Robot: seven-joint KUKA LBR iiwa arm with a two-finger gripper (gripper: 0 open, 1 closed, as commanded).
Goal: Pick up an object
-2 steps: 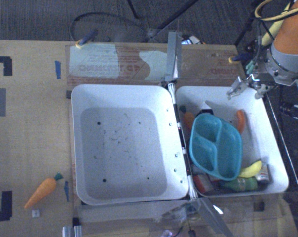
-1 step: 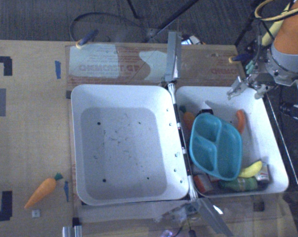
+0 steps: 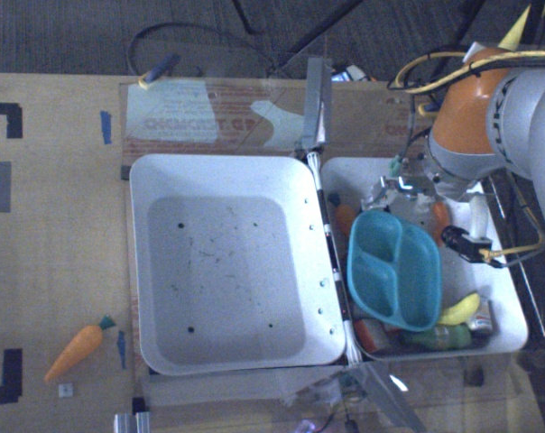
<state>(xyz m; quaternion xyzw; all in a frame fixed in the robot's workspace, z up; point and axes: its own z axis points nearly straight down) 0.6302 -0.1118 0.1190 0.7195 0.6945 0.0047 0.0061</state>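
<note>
Here's the blue divided tray (image 3: 395, 271), tilted in the right bin (image 3: 512, 318), lower right of the frame, lying on a heap of smaller things. My claw (image 3: 397, 188) hangs just above the tray's upper edge, near the bin's top left corner; whether it is wide or narrow I cannot tell, it's a blur of metal. Under the tray's lower rim: a yellow banana (image 3: 462, 310), a green bottle (image 3: 435, 336), something red (image 3: 369, 335), all partly covered. An orange piece (image 3: 345, 218) peeks out at the tray's upper left. The left bin (image 3: 155, 188) sits beside. A toy carrot (image 3: 74, 351) lies on the bench, lower left.
</note>
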